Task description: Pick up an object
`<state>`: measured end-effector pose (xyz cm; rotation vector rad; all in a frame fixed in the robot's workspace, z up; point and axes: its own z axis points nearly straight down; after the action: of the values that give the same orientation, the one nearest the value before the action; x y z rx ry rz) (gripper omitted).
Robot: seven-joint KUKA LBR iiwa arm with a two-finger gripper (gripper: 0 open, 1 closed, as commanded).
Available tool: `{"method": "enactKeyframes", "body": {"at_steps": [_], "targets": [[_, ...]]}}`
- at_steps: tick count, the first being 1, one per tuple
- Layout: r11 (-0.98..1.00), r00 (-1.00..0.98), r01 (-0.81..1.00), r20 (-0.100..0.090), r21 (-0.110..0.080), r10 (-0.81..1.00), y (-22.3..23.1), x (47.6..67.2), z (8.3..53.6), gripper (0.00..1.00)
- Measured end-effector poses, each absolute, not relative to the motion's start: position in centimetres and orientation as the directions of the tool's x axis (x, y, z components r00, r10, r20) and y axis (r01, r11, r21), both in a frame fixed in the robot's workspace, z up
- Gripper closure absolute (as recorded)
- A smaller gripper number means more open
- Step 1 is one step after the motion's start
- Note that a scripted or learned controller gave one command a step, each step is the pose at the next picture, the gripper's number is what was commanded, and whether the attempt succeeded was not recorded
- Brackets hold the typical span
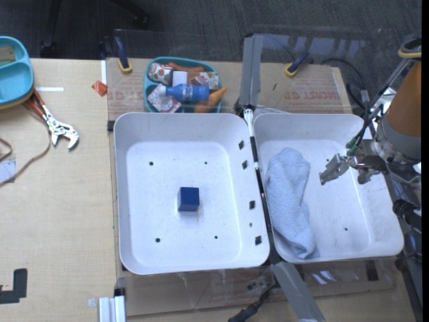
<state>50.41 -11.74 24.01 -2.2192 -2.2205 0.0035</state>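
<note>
hovering hand [333, 170] over right bin [375, 247], arm cut off; towel [289, 200] crumpled.

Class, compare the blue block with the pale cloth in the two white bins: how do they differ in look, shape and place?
The blue block is small, dark blue and hard-edged; the cloth is larger, pale blue-grey, soft and crumpled. The block sits near the left bin's middle; the cloth lies along the right bin's left side. Both rest on bin floors, untouched by the gripper.
</note>
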Motion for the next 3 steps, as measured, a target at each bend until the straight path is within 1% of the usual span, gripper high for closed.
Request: {"method": "enactKeyframes", "body": {"at_steps": [1,2,3], "targets": [[-0.378,0.378,0.926,-0.002,-0.001,0.926,-12.4,49.9,28.6,0.00],[-0.513,0.513,0.859,-0.004,-0.005,0.859,-6.1,52.5,19.8,0.00],[-0.355,0.355,0.935,-0.003,-0.003,0.935,-13.5,55.3,19.1,0.00]]}}
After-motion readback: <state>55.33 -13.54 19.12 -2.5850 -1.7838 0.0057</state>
